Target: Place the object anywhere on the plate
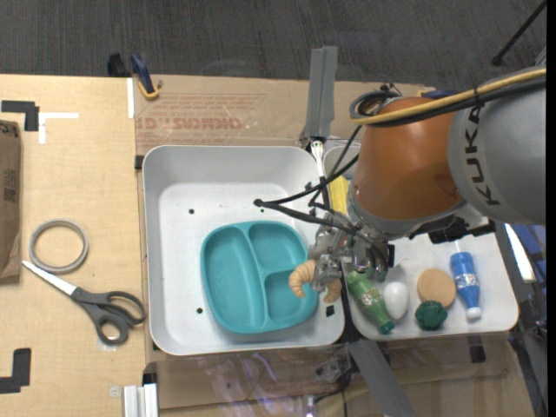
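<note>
Clearly you are dealing with a small toy croissant (303, 275), likely light, stiff and a little slick, best pinched across its thick middle. It is lying at the right rim of the teal plate (243, 281), curling over the edge. The gripper (334, 263) is hanging just beside it; whether it is holding anything, you cannot tell.

A robotics lab: a KUKA arm (434, 159) reaches over two white bins (165, 233) on a cardboard-covered bench (69, 337). Left of the bins lie scissors (87, 301) and a tape roll (58, 245); dark carpet (217, 16) lies beyond.
</note>
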{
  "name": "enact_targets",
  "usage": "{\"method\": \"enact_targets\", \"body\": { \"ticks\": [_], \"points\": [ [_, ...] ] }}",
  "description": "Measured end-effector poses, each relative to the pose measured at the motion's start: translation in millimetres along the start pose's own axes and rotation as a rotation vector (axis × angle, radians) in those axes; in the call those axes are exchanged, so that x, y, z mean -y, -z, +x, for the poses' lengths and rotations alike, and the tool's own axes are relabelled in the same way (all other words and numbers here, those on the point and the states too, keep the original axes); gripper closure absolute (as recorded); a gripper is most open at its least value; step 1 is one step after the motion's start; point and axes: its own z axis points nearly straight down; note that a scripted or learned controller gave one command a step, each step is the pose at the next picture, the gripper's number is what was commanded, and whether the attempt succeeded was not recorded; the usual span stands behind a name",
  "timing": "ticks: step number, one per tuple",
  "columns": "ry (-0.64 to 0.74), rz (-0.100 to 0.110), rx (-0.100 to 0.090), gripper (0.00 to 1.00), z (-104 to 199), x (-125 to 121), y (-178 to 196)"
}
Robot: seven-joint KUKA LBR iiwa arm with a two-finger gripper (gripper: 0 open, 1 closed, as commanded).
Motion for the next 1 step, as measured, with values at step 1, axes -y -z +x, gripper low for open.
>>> {"method": "enact_targets", "body": {
  "ticks": [1],
  "points": [
    [-0.003, 0.000, 0.002, 1.00, -53.8, -46.9, 0.3]
  ]
}}
